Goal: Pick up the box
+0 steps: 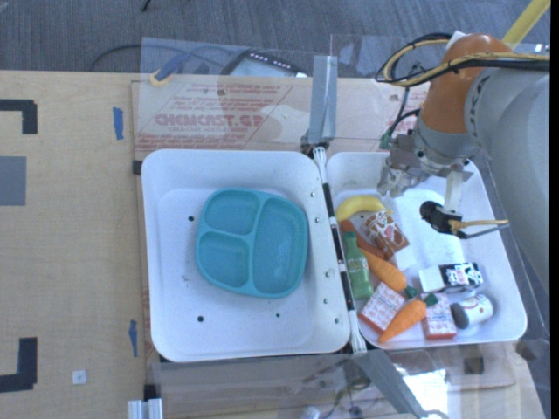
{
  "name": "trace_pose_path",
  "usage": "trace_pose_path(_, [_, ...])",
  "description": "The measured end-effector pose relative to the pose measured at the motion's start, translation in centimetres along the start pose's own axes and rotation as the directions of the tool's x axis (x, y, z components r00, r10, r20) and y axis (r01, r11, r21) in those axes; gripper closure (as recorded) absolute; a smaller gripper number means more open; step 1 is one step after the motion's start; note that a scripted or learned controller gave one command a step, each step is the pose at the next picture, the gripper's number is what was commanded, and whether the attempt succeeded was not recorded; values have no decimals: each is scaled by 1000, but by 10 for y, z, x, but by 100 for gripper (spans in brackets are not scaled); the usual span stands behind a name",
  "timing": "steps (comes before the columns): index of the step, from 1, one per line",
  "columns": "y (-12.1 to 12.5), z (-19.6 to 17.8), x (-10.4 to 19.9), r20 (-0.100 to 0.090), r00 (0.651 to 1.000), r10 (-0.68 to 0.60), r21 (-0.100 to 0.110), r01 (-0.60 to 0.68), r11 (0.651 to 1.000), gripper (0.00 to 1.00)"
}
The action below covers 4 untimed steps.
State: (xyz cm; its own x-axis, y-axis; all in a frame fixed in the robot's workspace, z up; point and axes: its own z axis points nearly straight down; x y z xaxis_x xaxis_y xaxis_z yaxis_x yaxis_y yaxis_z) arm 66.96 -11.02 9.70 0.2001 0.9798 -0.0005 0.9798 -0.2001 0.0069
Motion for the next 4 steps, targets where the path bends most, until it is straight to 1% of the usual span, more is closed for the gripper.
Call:
trace_pose_path(1, [0, 0, 0, 0, 1000, 0, 1, 0, 1000, 0])
trace_pose_path(2, [-6, 11, 14, 2, 985, 171, 10, -171, 985, 0])
trace_pose_path(3, [-70, 10, -8, 1, 857, 516, 6, -516, 857, 0])
trace_pose_path(4, [-68, -1, -9, -2, 855, 519, 3, -519, 855, 100])
